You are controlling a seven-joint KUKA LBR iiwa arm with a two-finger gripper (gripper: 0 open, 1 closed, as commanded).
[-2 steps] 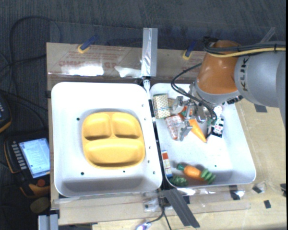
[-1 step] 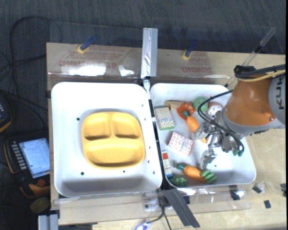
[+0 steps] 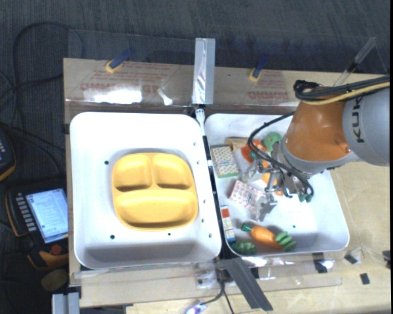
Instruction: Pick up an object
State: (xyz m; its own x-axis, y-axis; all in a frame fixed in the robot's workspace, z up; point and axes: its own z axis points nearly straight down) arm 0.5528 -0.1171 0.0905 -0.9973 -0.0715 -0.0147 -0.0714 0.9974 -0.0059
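Two shallow white bins sit side by side on the table (image 3: pixel 367 195), seen from the one camera above. In the left bin (image 3: pixel 92 175) lies a yellow compartment tray (image 3: pixel 154 187), roughly centred, with two small sections at the far side and one long section at the near side. The right bin (image 3: pixel 327 231) holds a scatter of small things: a toy carrot (image 3: pixel 265 234) with green ends near the front wall, a green-patterned card (image 3: pixel 223 160) close to the divider, a pink-patterned packet (image 3: pixel 243 193) just in front of it, and a green piece (image 3: pixel 272 140) toward the back. The grey arm with its orange band (image 3: pixel 318 133) reaches in from the right, over the right bin. Its tool (image 3: pixel 270 190) hangs low among the objects, near the pink-patterned packet and behind the toy carrot; whether it is spread or pressed together I cannot tell, since dark cables and wrist parts clutter that spot.
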